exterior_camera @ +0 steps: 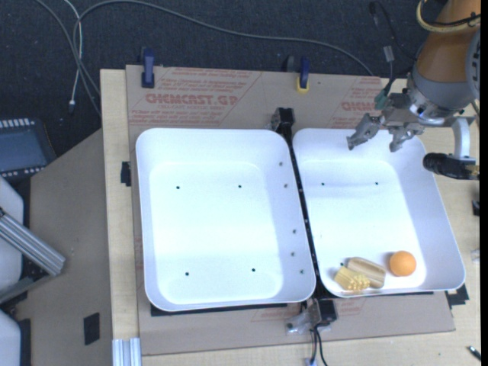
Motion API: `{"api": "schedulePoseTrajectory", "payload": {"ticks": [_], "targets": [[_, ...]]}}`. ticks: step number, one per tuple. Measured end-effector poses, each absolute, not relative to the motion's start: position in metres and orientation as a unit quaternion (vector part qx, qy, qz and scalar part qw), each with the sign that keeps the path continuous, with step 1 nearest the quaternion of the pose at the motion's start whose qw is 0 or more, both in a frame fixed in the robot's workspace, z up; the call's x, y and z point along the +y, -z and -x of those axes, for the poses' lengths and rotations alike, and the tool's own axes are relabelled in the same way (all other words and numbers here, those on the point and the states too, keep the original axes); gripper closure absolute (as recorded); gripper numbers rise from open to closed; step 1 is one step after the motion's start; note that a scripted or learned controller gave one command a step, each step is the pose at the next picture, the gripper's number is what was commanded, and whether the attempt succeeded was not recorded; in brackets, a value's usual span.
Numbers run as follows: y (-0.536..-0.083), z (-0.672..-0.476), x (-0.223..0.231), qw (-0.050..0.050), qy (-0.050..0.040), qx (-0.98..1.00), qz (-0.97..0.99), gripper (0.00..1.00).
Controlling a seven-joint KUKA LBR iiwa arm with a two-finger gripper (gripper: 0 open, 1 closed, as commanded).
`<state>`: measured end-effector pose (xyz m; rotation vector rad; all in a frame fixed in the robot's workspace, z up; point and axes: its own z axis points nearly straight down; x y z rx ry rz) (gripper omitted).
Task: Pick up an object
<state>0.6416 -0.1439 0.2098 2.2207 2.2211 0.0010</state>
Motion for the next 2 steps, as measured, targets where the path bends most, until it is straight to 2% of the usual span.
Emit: {"api": "schedulePoseTrajectory", "payload": {"ticks": [1, 2], "targets": [[-0.187, -0.596, -0.02, -0.002, -0.0007, 0.711, -0.704, 0.0], [-0.188, -0.495, 0.039, -0.001, -0.0002, 0.709, -0.705, 0.0]]}}
